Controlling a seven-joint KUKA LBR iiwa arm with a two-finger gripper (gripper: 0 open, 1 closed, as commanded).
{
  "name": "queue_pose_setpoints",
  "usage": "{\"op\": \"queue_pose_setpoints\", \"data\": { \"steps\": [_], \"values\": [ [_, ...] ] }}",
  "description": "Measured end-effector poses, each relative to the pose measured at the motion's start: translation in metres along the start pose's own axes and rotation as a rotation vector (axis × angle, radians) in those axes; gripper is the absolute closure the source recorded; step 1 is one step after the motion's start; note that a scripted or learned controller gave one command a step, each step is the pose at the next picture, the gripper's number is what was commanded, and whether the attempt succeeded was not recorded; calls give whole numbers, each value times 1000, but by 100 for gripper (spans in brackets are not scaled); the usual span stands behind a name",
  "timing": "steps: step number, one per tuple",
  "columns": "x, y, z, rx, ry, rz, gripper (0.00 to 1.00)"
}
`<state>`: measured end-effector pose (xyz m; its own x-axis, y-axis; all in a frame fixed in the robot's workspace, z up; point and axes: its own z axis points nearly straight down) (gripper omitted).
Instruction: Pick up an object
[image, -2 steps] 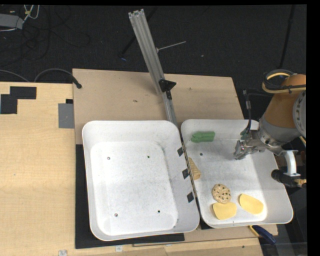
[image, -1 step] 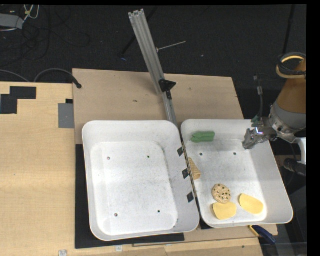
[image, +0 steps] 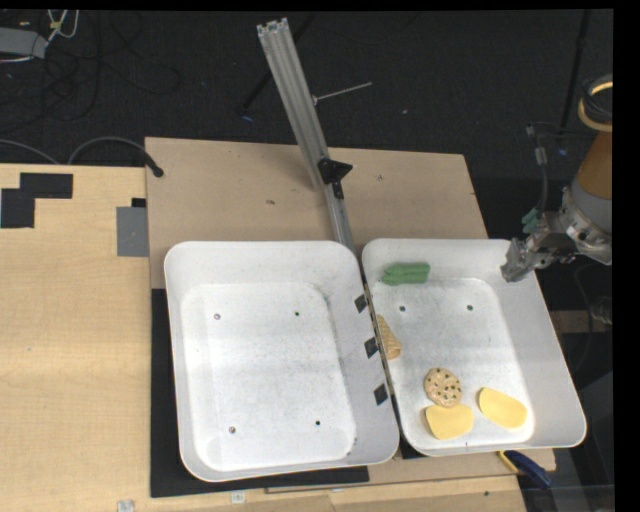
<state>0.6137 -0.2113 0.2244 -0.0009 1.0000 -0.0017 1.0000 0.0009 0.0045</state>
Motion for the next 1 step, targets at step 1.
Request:
{"op": "queue_pose_setpoints", "data": {
  "steps": [1],
  "values": [
    [60, 2, -9, 6, 5, -4, 100]
  ]
}}
